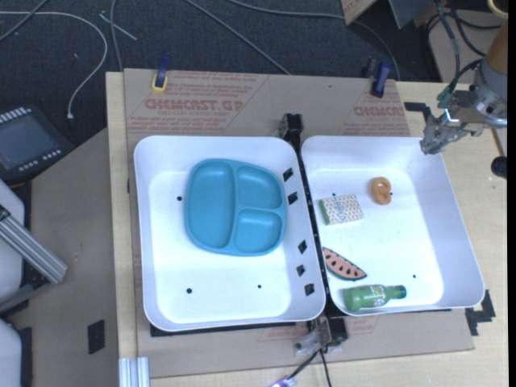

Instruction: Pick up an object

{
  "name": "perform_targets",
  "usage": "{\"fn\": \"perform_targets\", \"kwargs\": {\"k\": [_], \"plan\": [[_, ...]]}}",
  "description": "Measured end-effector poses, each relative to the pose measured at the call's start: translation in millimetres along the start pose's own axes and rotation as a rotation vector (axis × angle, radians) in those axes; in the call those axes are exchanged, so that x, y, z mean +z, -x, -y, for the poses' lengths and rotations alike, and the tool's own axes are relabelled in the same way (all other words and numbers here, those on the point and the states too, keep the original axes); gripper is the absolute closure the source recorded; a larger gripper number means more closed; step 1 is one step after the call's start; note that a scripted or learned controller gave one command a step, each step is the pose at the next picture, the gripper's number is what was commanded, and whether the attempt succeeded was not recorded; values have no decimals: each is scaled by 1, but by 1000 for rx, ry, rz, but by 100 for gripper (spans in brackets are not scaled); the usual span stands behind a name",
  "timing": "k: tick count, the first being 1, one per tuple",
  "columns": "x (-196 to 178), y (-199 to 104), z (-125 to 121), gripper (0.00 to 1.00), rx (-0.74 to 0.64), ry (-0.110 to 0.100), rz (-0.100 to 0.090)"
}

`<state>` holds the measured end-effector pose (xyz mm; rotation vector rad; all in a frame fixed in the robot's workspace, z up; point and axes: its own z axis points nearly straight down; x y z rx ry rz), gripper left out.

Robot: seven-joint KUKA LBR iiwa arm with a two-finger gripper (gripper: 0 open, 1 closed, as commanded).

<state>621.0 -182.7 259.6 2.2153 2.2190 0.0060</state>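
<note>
The right bin [435, 216] holds an orange ring-shaped toy [381, 190], a small patterned packet [341, 209], a watermelon slice toy [344, 265] and a green bottle [372, 296] lying on its side near the front. A blue divided plate [235, 206] lies in the left bin [161, 240]. My gripper [435, 138] hangs at the right bin's far right corner, over the rim, well apart from every object. Nothing shows between its fingers.
Both bins sit on a cardboard-covered bench [242, 99] with blue clamps at the back. Black clips [302, 252] line the divide between the bins. Cables run across the dark floor behind.
</note>
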Motion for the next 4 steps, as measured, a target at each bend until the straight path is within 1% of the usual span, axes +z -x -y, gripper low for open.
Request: {"fn": "perform_targets", "kwargs": {"k": [1, 2, 3, 4], "plan": [[11, -61, 4, 100, -4, -9, -5], [6, -121, 9, 100, -5, -8, -5], [17, -173, 3, 100, -4, -10, -4], [10, -225, 5, 100, -5, -6, -5]]}}
